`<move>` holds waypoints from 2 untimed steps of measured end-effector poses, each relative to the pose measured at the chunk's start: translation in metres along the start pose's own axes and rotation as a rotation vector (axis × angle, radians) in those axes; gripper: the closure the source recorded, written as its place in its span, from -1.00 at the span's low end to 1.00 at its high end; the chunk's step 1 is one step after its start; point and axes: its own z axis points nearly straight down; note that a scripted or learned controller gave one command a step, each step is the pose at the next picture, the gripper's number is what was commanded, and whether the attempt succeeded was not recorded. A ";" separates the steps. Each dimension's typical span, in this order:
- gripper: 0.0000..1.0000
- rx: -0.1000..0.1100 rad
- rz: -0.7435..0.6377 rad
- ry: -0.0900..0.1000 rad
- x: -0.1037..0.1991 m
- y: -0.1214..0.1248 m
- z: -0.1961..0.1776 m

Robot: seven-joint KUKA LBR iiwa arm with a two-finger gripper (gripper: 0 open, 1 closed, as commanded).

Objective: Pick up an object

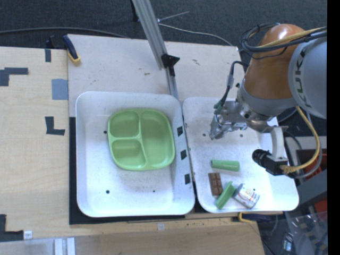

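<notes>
Camera view: smooth green three-compartment plate (141,139).

a robotics lab: taped bench (32,142), twin white bins (85,195), loose cables (202,34), mounted aluminium pole (150,23)

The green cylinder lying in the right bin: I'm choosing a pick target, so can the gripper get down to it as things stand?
Probably yes. The green cylinder lies alone on bare bin floor, apart from the brown block, and the gripper hangs just beyond it with nothing between.
</notes>
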 end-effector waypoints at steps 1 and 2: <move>1.00 0.002 0.000 0.000 0.056 -0.007 0.017; 1.00 0.002 0.000 -0.001 0.107 -0.015 0.032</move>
